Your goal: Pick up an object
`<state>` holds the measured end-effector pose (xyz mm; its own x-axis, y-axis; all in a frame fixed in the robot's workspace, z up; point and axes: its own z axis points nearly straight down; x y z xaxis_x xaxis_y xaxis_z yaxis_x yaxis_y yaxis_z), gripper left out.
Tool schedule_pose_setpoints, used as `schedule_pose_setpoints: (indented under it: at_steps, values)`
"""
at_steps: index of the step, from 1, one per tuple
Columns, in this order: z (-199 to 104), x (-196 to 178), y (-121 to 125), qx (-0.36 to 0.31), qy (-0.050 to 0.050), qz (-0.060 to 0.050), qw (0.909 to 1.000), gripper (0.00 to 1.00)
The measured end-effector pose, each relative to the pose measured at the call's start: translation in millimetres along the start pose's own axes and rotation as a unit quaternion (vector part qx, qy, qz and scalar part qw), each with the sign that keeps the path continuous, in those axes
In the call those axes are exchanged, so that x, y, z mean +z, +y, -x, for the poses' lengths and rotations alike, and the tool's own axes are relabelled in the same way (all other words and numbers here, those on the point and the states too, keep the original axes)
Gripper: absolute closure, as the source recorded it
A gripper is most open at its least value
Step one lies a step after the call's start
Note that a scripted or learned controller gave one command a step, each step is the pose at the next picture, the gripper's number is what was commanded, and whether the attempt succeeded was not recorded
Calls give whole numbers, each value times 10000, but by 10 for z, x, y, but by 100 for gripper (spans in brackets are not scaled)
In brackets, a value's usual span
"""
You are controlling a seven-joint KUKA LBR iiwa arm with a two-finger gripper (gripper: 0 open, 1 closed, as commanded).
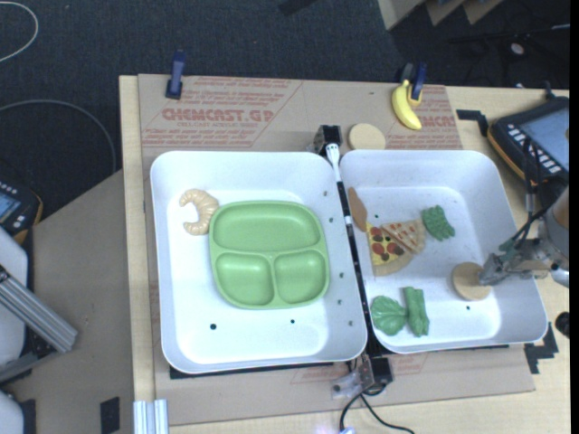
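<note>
The right bin [470,174] holds a pizza slice [394,242], a green broccoli piece [438,222], a round tan cookie [469,281], two green leafy pieces [402,313] and a brown slice [358,212] against its left wall. My gripper [499,266] reaches in low from the right, just beside the cookie's right edge and close to the bin floor. The left bin [181,242] carries a green divided plate [269,253] and a croissant [198,209].
Behind the bins, a yellow banana [406,107] and a tan disc [366,136] lie on the bench. Blue clamps [175,75] stand at the back edge. A dark device [536,138] sits at the right. A black divider [344,215] separates the bins.
</note>
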<state>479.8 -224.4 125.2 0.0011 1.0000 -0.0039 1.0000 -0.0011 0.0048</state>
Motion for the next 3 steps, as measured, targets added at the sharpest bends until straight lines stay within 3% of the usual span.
schedule_pose_setpoints:
  at_steps: [2,3]
  values:
    - [-1057,-807,69,-15,14,-10,10000,100]
    - [-984,447,-16,6,26,-38,10000,100]
